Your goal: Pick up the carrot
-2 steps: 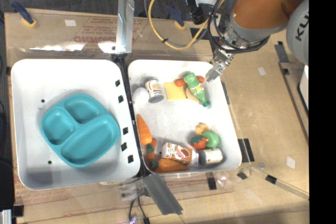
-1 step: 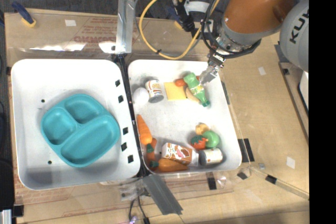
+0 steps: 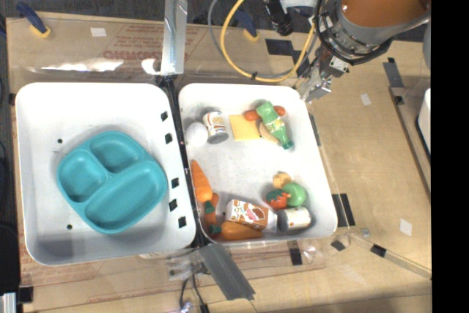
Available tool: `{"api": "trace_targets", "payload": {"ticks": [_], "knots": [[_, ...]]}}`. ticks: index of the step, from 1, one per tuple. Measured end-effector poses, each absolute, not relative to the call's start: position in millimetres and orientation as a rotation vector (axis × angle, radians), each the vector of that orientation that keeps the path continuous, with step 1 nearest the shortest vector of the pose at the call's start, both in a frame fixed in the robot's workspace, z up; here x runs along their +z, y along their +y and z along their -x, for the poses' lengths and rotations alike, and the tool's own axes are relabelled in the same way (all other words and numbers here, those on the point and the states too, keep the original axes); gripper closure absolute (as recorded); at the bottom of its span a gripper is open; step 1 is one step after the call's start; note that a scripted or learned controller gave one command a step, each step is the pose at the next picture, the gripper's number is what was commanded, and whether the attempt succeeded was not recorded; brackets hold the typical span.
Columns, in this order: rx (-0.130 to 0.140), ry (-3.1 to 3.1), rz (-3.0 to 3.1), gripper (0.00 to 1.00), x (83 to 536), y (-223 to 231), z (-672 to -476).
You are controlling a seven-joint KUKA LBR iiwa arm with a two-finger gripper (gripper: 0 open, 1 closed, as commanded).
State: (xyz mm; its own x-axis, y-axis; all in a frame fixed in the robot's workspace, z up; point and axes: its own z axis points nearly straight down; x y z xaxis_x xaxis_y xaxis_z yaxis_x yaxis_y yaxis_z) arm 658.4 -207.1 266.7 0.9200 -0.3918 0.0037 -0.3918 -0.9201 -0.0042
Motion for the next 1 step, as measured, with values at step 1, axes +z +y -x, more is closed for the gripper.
{"api": "trace_targets", "payload": {"ticks": [1], "knots": [[-0.006, 0.301, 3.123, 1.00, 258.1, -206.2, -658.4]]}}
